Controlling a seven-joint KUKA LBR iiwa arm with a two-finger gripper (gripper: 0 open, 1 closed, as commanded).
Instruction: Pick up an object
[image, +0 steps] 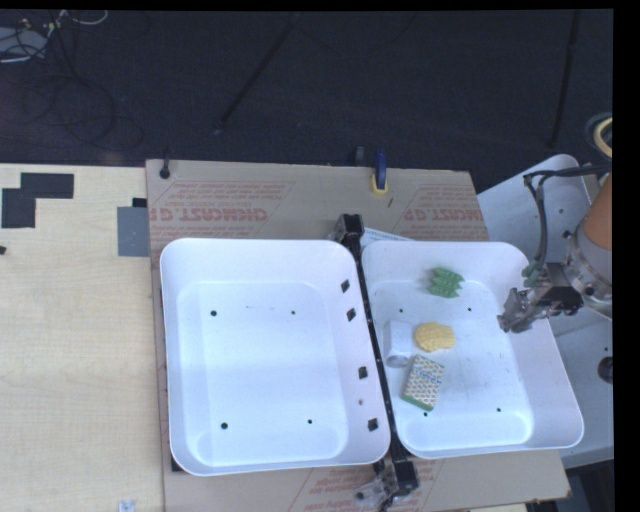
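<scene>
In the right bin (545, 420) lie three objects: a green leafy piece (445, 282) toward the back, a yellow round lump (434, 337) in the middle, and a patterned rectangular block (424, 382) with a green edge in front of it. A pale, nearly white item (400, 342) sits just left of the yellow lump. My gripper (518, 312) hangs over the right side of this bin, to the right of the yellow lump and apart from all the objects. Nothing shows between its fingers.
The left bin (175, 350) stands beside the right one, joined by black clips (362, 372) along the shared edge. Both rest on a cardboard sheet (260, 205). A blue and yellow clamp (380, 172) sits at the back edge.
</scene>
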